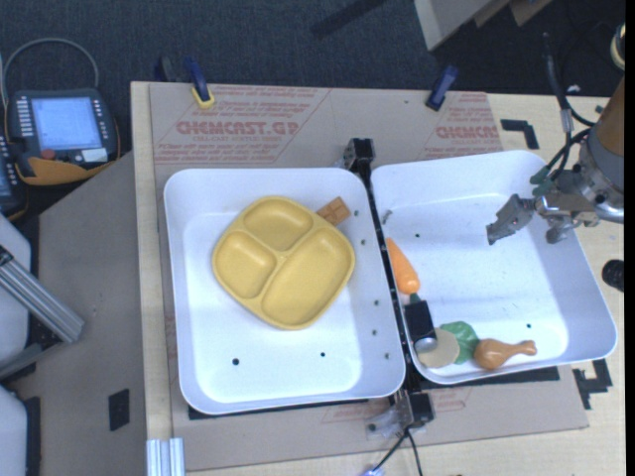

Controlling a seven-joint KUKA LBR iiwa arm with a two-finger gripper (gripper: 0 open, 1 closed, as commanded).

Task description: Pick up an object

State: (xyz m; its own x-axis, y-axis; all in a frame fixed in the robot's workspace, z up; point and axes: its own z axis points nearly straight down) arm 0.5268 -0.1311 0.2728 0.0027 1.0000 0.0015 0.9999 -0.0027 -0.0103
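Two shallow white bins are sitting side by side on a bench covered with brown cardboard. The left bin (189, 296) is holding a yellow divided plate (284, 261), lying flat toward the bin's far right part, with a small brown block (333, 210) peeking out at the plate's far right edge. The right bin (580, 305) is carrying its things along its left wall and near edge: an orange carrot (401, 266) is lying against the left wall, a small black block (418, 318) is resting just nearer than it, and in the near left corner a pale round disc (440, 349), a green item (462, 334) and a tan drumstick-shaped toy (502, 350) are crowding together, touching one another. The arm is reaching in from the right, and its gripper (506, 222) is hanging over the far middle of the right bin, well apart from all of these objects. Whether the gripper is spread or pressed together cannot be told from this angle, and nothing is visible in its grasp.
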